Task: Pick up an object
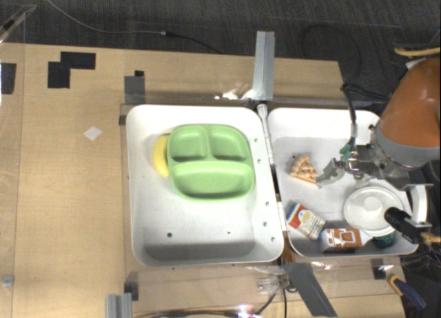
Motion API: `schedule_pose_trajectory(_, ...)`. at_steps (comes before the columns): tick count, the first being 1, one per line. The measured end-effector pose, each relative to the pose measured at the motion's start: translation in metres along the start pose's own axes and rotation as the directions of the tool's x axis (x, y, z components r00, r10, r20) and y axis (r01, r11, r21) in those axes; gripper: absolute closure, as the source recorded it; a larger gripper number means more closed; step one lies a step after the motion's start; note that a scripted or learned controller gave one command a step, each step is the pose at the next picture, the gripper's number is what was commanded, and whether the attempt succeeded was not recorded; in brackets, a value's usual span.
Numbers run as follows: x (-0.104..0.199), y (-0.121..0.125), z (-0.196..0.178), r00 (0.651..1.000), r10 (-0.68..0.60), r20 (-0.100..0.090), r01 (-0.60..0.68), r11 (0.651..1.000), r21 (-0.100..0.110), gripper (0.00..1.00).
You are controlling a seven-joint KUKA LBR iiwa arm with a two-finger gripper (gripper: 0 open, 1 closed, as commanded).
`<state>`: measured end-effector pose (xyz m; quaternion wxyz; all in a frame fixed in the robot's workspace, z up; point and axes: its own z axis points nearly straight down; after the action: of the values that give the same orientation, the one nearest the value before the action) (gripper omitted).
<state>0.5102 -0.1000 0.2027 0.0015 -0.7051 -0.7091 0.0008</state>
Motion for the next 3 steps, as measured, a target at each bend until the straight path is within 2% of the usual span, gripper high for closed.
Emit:
schedule_pose_trajectory(1,-0.014,-0.01,-0.072,0.999,0.047,0.001,-0.047,0.999,-0.004,0.0)
schedule_pose_trajectory(2,0.022,0.023,0.011,1.0,-0.017,0.001,0.017,1.0,0.0,0.0)
schedule_pose_trajectory(3,0.017,0.081,0.115,0.995,0.103,0.001,-0.103,0.995,-0.012,0.0)
